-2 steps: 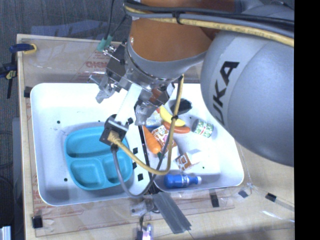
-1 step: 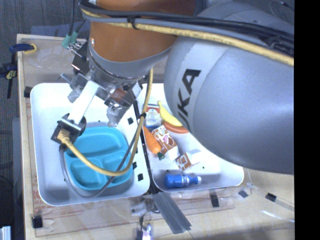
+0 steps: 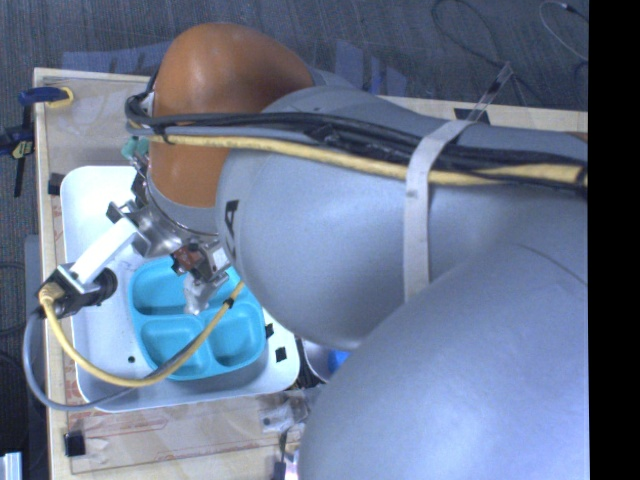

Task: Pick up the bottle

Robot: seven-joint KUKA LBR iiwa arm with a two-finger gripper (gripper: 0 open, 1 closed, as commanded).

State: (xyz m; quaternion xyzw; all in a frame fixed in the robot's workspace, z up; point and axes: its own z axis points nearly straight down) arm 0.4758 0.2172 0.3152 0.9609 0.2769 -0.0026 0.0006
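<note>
Bottle location: we could not tell where the bottle lay, since the arm hid most of the right-hand bin and part of the left one.

Camera view. The grey arm reached in from the right and took up most of the field. Its orange band sat at upper centre, above the wrist. A bundle of black and yellow cables ran along the arm, bound to it by a pale strap.

The end effector pointed down over the left white bin, directly above a blue tray divided into compartments. It stood near the ridge where the compartments met. We could not tell whether it touched the tray. We also could not tell whether the end effector was spread or pressed together, and we saw nothing gripped in it.

A white bracket with a black tip projected from the wrist toward the left, over the bin floor. From that tip a yellow cable looped down across the bin's near edge and back up over the tray.

A small blue patch showed beneath the arm, just right of the bin's lower corner. We could not identify it.

The wooden table carried the bins, and a blue-handled clamp sat at its far left corner.
</note>
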